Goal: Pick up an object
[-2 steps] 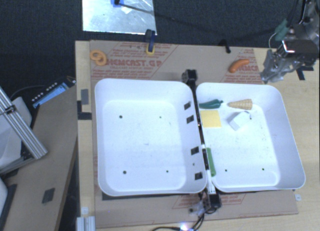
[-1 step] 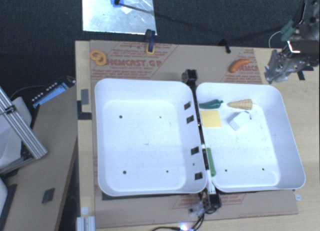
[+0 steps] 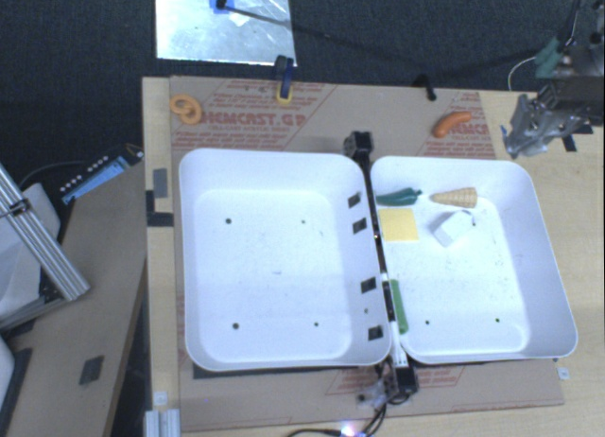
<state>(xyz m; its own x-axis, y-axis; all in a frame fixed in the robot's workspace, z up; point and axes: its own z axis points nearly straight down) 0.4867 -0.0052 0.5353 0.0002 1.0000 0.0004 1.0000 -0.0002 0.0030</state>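
The right bin [image 3: 544,236] holds several small items near its far left corner: a green pepper-like piece [image 3: 399,196], a tan cone [image 3: 456,199], a flat yellow square [image 3: 398,226] and a white block [image 3: 452,229]. A green stick [image 3: 397,305] lies along that bin's left wall. My gripper [image 3: 526,138] hangs at the upper right, above the bench just outside the right bin's far right corner, well apart from all the items.
The left bin [image 3: 274,255] sits beside the right one. On the cardboard behind the bins lie a pretzel-shaped piece [image 3: 186,109], an orange sausage-shaped piece [image 3: 452,124] and a yellow and blue clamp [image 3: 284,80]. A foil sheet [image 3: 223,9] lies farther back.
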